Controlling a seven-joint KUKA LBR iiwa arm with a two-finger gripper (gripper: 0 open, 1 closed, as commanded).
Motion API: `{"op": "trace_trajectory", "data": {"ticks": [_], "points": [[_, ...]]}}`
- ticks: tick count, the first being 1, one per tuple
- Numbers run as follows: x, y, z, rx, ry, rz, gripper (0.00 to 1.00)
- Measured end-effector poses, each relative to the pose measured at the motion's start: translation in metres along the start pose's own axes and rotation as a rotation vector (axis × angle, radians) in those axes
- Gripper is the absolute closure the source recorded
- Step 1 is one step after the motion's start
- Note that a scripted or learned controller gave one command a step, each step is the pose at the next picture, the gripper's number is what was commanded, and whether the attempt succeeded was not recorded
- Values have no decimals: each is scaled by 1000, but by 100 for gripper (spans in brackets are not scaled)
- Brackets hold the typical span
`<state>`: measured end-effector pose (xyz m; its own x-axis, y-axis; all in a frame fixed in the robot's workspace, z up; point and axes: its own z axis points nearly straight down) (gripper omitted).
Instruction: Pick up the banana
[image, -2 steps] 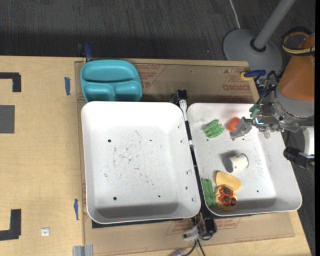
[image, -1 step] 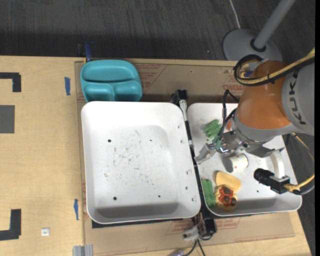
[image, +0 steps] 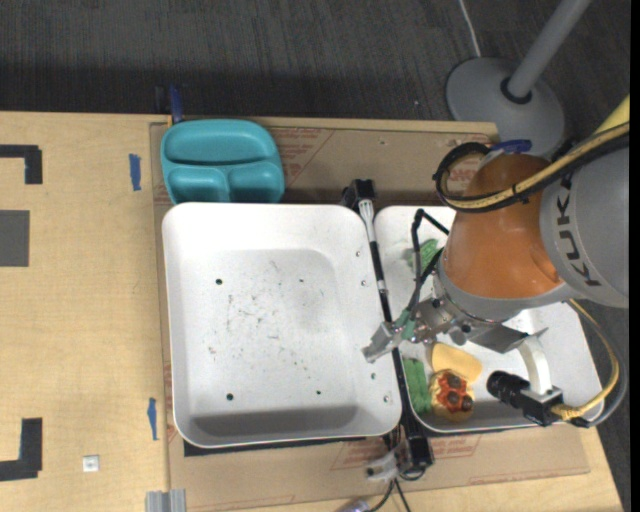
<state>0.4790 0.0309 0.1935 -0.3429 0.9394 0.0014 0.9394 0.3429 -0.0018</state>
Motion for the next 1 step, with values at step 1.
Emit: {"op": "trace_trajectory", "data": {"ticks": [1], "points": [[72,26,47,0,0,-146,0]]}}
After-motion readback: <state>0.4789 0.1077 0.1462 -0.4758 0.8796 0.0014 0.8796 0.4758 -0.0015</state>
